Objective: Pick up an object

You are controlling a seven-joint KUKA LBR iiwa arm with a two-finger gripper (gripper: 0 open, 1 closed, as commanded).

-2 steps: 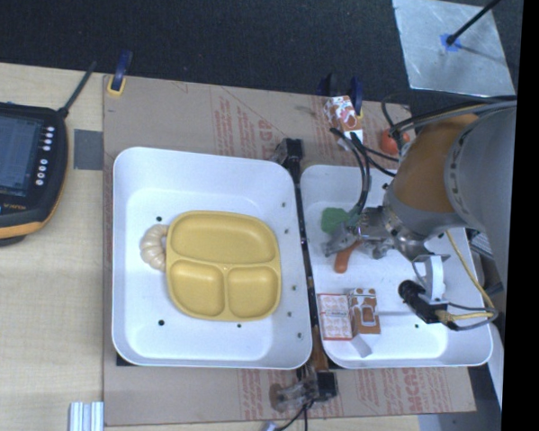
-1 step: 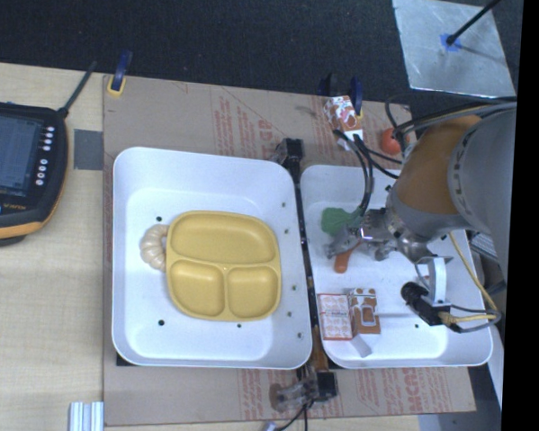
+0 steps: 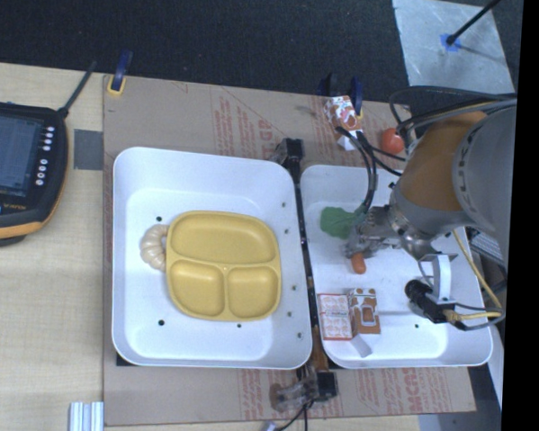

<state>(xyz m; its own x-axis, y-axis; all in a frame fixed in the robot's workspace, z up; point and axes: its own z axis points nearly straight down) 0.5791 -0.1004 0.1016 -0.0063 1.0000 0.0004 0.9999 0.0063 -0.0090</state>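
Single fixed camera above bench (image 3: 58, 289), slanted down, both bins (image 3: 133, 248) in frame.

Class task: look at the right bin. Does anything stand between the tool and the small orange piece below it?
Nothing visible does. The tool hangs just above the orange piece; the green item lies beside it, to its left.

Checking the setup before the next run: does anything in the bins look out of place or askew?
A beige lumpy item in the left bin is wedged partly under the edge of the yellow divided plate. In the right bin, the small carton lies flat, slightly askew. Nothing looks spilled or broken.
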